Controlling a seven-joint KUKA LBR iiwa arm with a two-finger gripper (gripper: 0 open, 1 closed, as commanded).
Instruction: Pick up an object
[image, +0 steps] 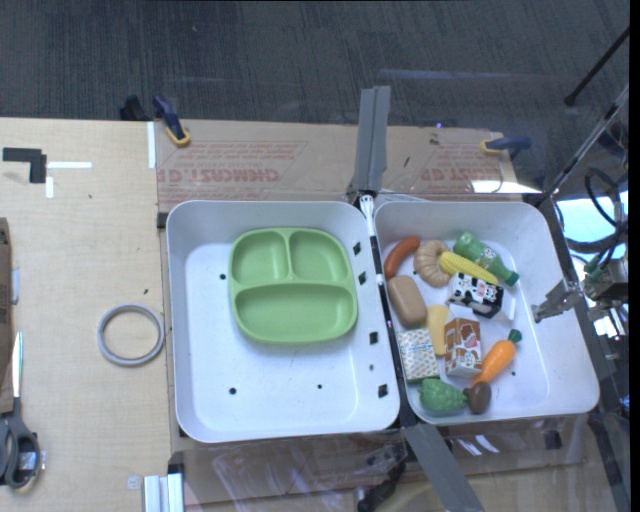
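The gripper (548, 308) hangs at the right bin's (560, 395) right edge, near the carrot (497, 358); its state cannot be told.

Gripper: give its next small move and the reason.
Probably shift the gripper left over the carrot and lower. It sits at the right bin's right wall, off the toy pile, and the carrot lies nearest on the pile's edge.
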